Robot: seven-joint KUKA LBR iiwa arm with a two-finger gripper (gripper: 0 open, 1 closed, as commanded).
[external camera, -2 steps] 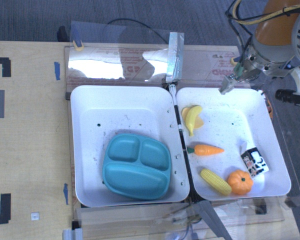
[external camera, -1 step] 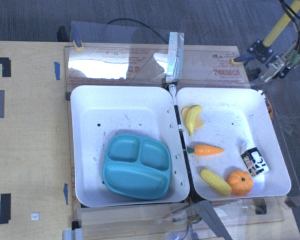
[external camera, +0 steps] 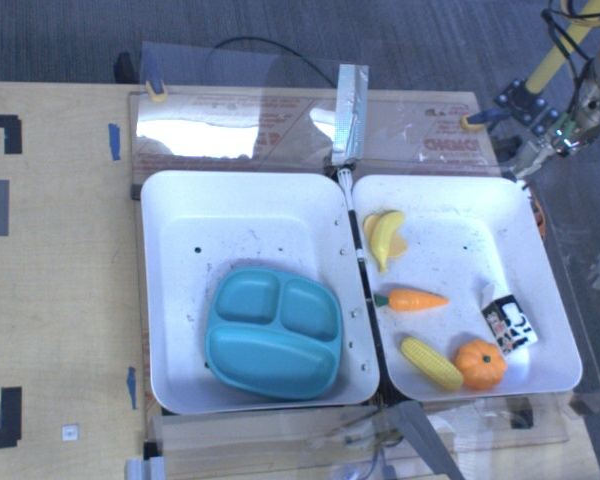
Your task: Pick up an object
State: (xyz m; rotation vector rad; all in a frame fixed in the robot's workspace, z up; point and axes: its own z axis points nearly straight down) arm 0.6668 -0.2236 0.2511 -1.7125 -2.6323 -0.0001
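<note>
left bin (external camera: 170, 268) holds a teal divided plate (external camera: 275, 333). right bin (external camera: 460, 213) holds a toy banana (external camera: 385, 236) near the divider, a toy carrot (external camera: 415, 300) below it, a toy corn cob (external camera: 430, 362) touching a small orange pumpkin (external camera: 480, 364), and a black-and-white printed item (external camera: 508, 322) by the right wall. part of the arm (external camera: 550, 118) appears at the upper right, outside the bins; jaw state cannot be told. judgement: every pickable piece lies down and left of it. the carrot stands apart from its neighbours, long axis roughly left-right, so a grasp should close across that axis.
</note>
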